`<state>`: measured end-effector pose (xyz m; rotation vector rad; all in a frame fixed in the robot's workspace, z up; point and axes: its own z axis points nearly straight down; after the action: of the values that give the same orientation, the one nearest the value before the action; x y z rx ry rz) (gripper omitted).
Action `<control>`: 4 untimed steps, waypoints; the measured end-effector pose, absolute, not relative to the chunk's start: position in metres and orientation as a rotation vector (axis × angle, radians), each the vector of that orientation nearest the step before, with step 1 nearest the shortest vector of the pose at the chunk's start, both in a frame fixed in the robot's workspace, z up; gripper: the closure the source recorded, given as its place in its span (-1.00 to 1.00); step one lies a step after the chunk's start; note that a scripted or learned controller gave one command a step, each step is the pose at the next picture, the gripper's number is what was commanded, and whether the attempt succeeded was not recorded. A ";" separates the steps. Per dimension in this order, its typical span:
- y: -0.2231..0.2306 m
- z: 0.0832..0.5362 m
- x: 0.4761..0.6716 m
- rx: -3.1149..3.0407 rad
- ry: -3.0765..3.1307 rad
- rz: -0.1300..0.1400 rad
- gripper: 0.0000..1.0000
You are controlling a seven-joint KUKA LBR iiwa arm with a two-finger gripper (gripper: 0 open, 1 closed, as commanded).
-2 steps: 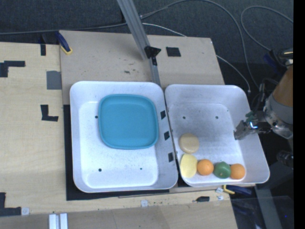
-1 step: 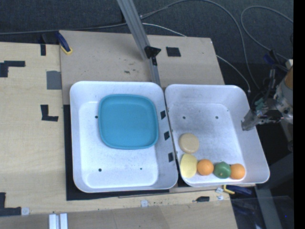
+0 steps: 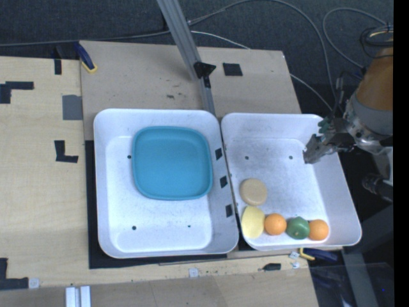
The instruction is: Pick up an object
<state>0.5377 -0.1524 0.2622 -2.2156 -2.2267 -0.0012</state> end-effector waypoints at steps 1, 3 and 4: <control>-0.103 0.264 0.554 -2.215 -2.226 -0.001 1.00; -0.009 0.234 0.597 -2.216 -2.225 0.001 1.00; 0.032 0.222 0.623 -2.217 -2.225 0.001 1.00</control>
<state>0.6228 0.0320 0.2224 -2.2173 -2.2246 0.0010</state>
